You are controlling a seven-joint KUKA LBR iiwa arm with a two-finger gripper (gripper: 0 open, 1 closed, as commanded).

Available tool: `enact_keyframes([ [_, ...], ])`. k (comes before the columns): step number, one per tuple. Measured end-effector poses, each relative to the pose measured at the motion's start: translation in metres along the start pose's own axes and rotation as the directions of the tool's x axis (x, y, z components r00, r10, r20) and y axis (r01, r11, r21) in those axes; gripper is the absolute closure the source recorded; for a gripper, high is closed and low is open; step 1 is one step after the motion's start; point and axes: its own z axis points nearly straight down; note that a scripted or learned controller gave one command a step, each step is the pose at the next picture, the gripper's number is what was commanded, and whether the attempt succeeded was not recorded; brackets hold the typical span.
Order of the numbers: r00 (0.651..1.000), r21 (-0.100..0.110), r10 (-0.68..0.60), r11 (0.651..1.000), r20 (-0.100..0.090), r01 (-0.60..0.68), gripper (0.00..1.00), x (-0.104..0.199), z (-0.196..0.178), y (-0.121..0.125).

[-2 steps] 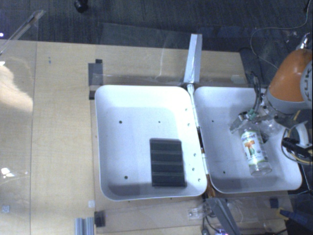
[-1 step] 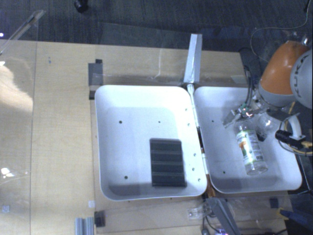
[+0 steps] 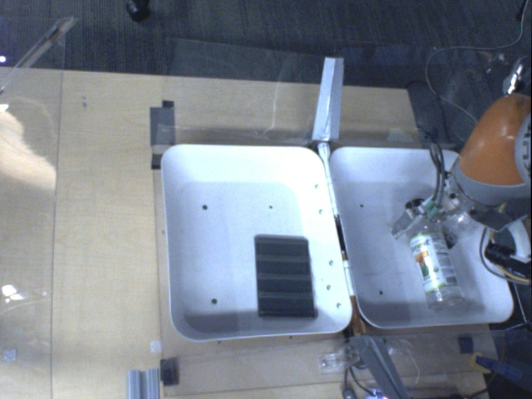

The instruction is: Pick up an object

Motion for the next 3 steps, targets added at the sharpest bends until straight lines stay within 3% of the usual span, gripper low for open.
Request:
enact_keyframes([
  [1, 1.000, -0.002, -0.031, 1.000, -0.005, 0.031, 0.00, -0.013, 0.001, 0.010],
  [2, 0.999, -0.010, -0.032, 0.999, -0.006, 0.032, 1.00, -0.010, -0.011, 0.014],
  [3, 0.962, 0.003, -0.274, 0.962, -0.003, 0.274, 1.00, 0.026, -0.077, -0.001],
])
